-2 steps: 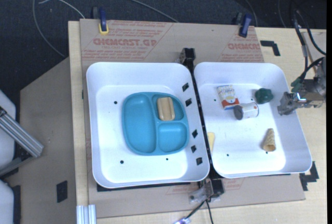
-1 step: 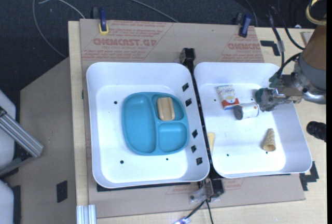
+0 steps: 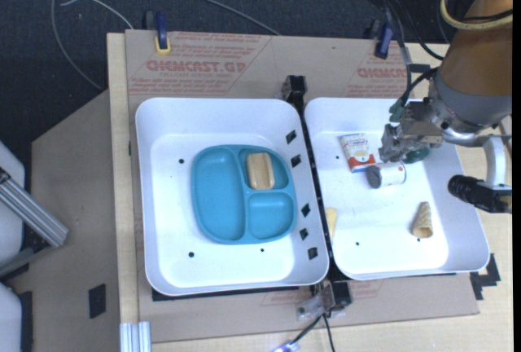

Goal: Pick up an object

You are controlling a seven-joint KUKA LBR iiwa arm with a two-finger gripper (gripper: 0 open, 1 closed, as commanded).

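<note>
While the arm (image 3: 476, 49) is reaching in from the right, its jaws (image 3: 397, 153) are hanging low over the right bin (image 3: 456, 257), just above a small white can (image 3: 386, 174) with a dark cap; whether they are wide or narrow I cannot tell; a red-and-white packet (image 3: 356, 151) is lying just beside the can; a cone (image 3: 422, 219) is lying nearer the front; a blue tray (image 3: 228, 208) with a tan block (image 3: 260, 171) is sitting in the left bin (image 3: 163, 130) on the bench (image 3: 203, 57).

You had bright, even overhead light. The white bins (image 3: 155, 204) glared nearly blown out, with soft shadows along their inner walls. The dark floor (image 3: 49, 33) stayed dim. Detail was slightly soft and grainy throughout.
</note>
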